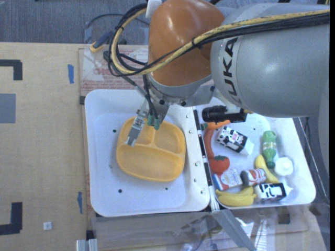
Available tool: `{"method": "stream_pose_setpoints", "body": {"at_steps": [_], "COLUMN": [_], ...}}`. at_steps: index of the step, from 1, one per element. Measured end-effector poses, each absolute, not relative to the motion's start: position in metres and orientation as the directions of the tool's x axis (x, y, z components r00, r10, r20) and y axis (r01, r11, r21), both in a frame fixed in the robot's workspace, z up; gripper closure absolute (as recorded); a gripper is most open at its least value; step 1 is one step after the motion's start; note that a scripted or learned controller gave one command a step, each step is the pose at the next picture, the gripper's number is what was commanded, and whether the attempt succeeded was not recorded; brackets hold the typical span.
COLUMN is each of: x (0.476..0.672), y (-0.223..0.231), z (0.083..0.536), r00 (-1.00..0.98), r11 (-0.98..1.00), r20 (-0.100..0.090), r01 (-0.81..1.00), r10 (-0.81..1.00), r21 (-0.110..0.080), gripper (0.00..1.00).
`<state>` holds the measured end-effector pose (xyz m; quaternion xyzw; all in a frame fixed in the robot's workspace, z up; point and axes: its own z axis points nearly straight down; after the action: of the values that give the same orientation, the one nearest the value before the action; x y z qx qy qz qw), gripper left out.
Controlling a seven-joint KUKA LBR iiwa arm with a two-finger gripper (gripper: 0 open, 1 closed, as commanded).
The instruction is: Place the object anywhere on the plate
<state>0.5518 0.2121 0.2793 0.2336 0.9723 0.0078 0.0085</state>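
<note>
The yellow plate (157, 161), with its divided compartments, lies in the left bin (99, 156), a little toward the far side and closer to the right wall than to the left one. The gripper (142, 129) hangs over the far left part of the plate, very near its surface or touching it; from this angle I cannot tell which. I also cannot tell if the claw is wide or narrow, or if something is inside it, because the parts are small and the big orange and grey arm (251, 56) covers the area just behind.

The other things are all in the right bin (303, 187). Near its left wall there is a long curved orange-red thing (208, 140), and on its near side a red round fruit (220, 163). A small black-and-white box (232, 138) lies just to the right. Further right stands or lies a green bottle (268, 146), with a white round thing (284, 166) beside it. One banana (235, 197) lies along the near edge.
</note>
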Motion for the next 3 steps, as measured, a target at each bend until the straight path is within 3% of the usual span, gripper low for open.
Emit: {"method": "stream_pose_setpoints", "body": {"at_steps": [1,2,3], "x": [0.553,0.553,0.555], "y": [0.212,0.212,0.213], "z": [0.290,0.290,0.301], "r00": [-0.890,-0.890,-0.890], "r11": [0.890,0.890,0.890], "r20": [-0.016,-0.016,-0.019], "r01": [0.455,0.455,0.455], "r10": [0.455,0.455,0.456], "r21": [0.025,0.024,0.030], "gripper": [1.00,0.00,1.00]}}
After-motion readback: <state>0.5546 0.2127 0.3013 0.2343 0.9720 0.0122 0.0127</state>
